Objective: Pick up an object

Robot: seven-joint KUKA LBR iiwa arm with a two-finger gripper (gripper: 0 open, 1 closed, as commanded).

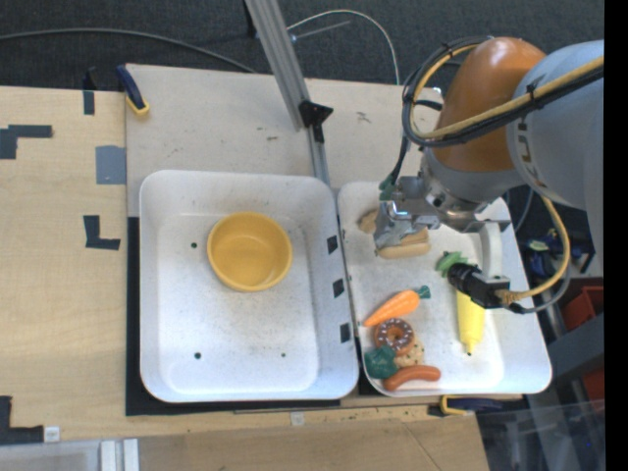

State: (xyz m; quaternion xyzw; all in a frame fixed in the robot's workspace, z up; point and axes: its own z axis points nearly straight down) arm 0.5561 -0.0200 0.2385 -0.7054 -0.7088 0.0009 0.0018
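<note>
Bread (404, 247), a tan slice, lies at the far end of the right bin (520, 366), directly under the claw (395, 226), which seems lowered onto it; whether the claw is apart or clamped on it I cannot tell from this slanted look. Nearer in that bin sit a carrot (393, 307), a doughnut (395, 336), a sausage (412, 377) and a corn cob (470, 322), spaced enough for single grabs. The left bin (167, 263) carries a yellow bowl (249, 251), well apart.

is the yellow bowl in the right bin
No, the bowl sits in the left bin; the right bin holds toy food.
</note>
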